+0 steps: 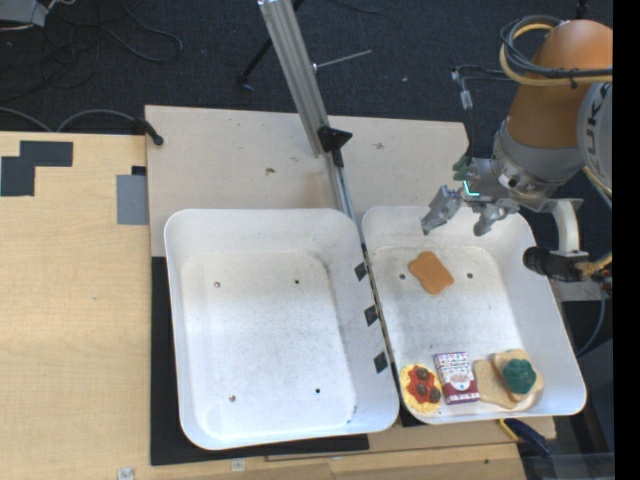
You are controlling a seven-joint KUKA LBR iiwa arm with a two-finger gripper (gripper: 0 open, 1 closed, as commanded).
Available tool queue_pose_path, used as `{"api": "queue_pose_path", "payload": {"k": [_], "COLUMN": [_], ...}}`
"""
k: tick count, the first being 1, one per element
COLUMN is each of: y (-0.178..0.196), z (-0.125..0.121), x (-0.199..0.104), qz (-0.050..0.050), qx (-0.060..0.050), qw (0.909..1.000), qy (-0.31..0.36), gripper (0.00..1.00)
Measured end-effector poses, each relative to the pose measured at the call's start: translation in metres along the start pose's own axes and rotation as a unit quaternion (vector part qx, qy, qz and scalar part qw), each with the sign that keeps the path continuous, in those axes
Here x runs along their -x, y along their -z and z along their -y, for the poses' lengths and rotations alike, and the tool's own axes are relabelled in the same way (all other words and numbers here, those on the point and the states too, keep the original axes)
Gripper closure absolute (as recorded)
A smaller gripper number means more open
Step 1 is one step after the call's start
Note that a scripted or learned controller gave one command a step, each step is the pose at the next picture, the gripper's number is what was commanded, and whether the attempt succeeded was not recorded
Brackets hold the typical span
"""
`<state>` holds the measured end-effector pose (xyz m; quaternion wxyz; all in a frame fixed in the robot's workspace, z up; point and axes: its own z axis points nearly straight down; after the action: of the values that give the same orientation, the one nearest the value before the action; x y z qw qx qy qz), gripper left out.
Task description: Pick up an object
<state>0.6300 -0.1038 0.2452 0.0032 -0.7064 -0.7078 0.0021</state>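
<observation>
Camera view, looking down at a slant on the bench: the grey two-finger gripper [462, 216] of the grey arm with the orange band [555, 78] is hovering over the far edge of the right-hand shallow white bin [560, 328], its two fingers standing apart with nothing between them. Nearest to it, the flat tan toast-shaped piece [431, 272] is lying on the bin floor, below the gripper in the picture and slightly to its left, apart from it and touching nothing else. Its long axis is running on a diagonal, from upper left to lower right. This piece is judged the likeliest target, since the gripper would only need to come toward the near side and descend; the open fingers would probably close best across the short width, square to that diagonal. Farther off, along the near wall of the same bin, three more things are sitting in a row: a round yellow piece with red and dark toppings [422, 387], a small red and white box [456, 377] just beside it, and a tan slab carrying a dark green lump [513, 378]. The left-hand shallow white bin [190, 268] is lying alongside, and a grey aluminium rail [300, 78] is slanting above the seam between the two bins.
</observation>
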Motion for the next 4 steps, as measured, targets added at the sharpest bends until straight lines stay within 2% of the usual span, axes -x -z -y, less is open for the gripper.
{"api": "queue_pose_path", "payload": {"k": [1,3,4], "y": [0.003,-0.092,-0.139], "z": [-0.001,-0.008,-0.004], "x": [0.000,-0.003,-0.010], "qz": [0.000,0.000,0.000], "qx": [0.002,0.000,0.000], "qw": [1.0000,1.0000,1.0000], "qy": [0.000,-0.001,-0.001], "gripper": [0.00,0.00,0.00]}}
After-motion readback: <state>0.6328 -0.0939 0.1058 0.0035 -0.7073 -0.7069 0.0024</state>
